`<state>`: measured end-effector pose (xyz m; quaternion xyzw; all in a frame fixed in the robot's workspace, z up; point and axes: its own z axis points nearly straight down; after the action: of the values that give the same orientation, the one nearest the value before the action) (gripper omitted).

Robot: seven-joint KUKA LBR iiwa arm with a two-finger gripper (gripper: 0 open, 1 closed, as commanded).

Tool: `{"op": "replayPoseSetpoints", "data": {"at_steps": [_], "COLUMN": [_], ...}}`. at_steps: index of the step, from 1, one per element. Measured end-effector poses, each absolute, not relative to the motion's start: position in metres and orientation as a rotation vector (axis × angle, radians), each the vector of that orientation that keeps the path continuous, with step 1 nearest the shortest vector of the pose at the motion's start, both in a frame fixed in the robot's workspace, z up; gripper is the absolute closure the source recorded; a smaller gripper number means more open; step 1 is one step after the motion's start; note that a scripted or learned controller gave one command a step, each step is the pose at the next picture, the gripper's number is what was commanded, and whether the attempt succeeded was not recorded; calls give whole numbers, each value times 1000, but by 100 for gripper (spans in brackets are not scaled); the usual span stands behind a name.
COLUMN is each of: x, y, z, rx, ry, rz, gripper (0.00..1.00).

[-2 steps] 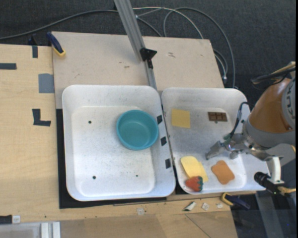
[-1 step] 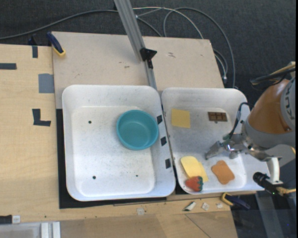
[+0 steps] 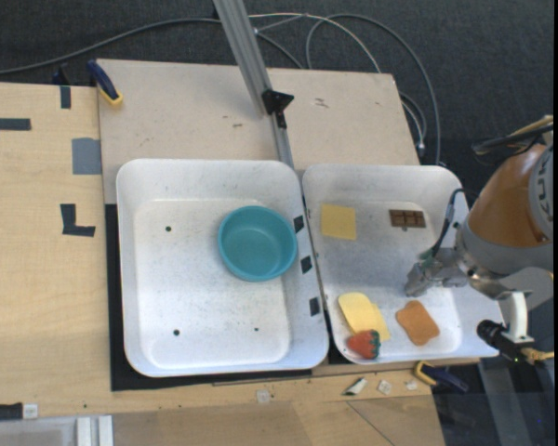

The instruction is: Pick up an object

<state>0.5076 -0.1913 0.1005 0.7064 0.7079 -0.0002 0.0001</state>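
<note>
At the right of the frame, the end effector (image 3: 420,282) hangs low in the right white bin (image 3: 381,177), just above the flat orange-brown bread-like piece (image 3: 417,322). Whether it is spread or pressed together cannot be told. A clean pick likely needs it centred over that piece, straddling its narrow width before descending.

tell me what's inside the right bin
The right bin holds a yellow square, a brown chocolate piece, a yellow block, a strawberry and an orange-brown piece. The gripper covers some bin floor.
</note>
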Motion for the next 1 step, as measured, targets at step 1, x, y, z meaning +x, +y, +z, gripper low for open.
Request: {"op": "replayPoseSetpoints", "data": {"at_steps": [1], "x": [500], "y": [-192], "z": [147], "rx": [2219], "ry": [2221], "rz": [1], "gripper": [100]}}
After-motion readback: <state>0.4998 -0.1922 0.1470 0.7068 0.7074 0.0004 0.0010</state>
